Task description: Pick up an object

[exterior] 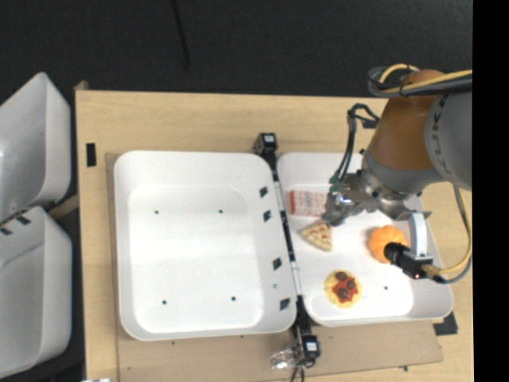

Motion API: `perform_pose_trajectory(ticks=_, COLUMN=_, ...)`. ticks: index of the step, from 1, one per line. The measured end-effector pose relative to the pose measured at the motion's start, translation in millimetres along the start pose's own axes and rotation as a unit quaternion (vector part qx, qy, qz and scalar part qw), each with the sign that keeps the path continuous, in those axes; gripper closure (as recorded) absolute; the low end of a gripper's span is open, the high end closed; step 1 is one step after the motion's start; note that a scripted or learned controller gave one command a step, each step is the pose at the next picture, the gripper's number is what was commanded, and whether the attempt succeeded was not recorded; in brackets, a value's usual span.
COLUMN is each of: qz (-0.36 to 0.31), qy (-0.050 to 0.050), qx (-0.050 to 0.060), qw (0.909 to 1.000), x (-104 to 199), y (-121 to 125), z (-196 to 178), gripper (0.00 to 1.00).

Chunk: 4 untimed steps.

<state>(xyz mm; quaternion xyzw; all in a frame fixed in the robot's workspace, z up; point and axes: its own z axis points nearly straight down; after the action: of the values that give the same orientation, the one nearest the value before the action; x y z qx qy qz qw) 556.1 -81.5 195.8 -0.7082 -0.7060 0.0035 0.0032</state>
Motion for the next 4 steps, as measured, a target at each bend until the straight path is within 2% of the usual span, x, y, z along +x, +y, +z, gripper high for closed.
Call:
perform_pose_trajectory(ticks=1, qz=0.004, qy=-0.002, qx=-0.004, qw=1.0000, x=-95.6, y=-70.1, z=-14.1, gripper=1.00)
perform_pose_trajectory(ticks=2, qz=-0.004, qy=0.001, qx=-0.003, qw=1.0000, x=-25.7, y=-66.4, z=101.2, gripper=1.00)
perform_pose_trajectory(ticks=3, qz=-0.007, qy=0.000, qx=-0.013, qw=0.9999, x=35.1, y=-1.8, z=-11.9, gripper=1.00)
perform_pose_trajectory(ticks=4, qz=0.003, qy=-0.004, qx=-0.010, qw=0.9999, x=-77.6, y=-32.3, z=-74.9, gripper=1.00)
